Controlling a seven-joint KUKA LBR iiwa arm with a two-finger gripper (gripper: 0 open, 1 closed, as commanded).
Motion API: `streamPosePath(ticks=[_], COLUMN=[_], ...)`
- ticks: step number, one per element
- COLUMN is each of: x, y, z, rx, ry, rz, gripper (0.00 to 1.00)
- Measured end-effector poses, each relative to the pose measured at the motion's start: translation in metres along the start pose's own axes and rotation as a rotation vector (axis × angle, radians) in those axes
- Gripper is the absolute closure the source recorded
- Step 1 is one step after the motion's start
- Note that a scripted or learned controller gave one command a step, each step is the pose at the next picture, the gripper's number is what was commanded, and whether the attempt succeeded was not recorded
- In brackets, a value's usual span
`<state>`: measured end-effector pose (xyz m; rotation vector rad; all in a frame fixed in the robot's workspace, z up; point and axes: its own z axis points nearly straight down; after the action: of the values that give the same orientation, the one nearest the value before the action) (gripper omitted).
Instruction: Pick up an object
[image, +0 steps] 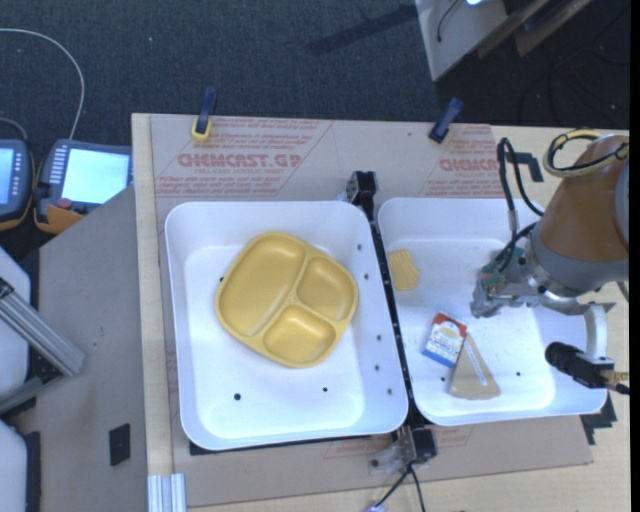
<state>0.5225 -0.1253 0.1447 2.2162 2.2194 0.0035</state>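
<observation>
camera view: we saw two shallow white bins side by side on the bench. left bin (200, 400) held one yellow divided plate (287, 297), three compartments, sitting roughly centred and turned at an angle. nothing on the plate that we could make out.

right bin (530, 400) held three loose items. a small tan flat piece (403, 269) lay near the bin's left wall, toward the back. a small blue, white and red packet (444, 339) lay nearer the front. just beside it, touching or nearly so, was a beige wedge-shaped piece (472, 377), closest to the front rim.

the arm (585, 225) came in from the right, orange band visible above the wrist. the gripper (492, 296) sat over the right bin, above bare floor, to the right of the tan piece and behind and right of the packet. it was apart from all three items. we couldn't tell how the gripper was set; that part was too small and cluttered to read. we saw nothing held in it.

black cables (512, 185) ran along the arm near the wrist.
</observation>
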Motion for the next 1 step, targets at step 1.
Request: streamPosePath(ticks=[1], x=[0.0031], y=[0.0015], z=[-0.0633], rx=[-0.002], ry=[0.0], rz=[0.0], gripper=[1.0])
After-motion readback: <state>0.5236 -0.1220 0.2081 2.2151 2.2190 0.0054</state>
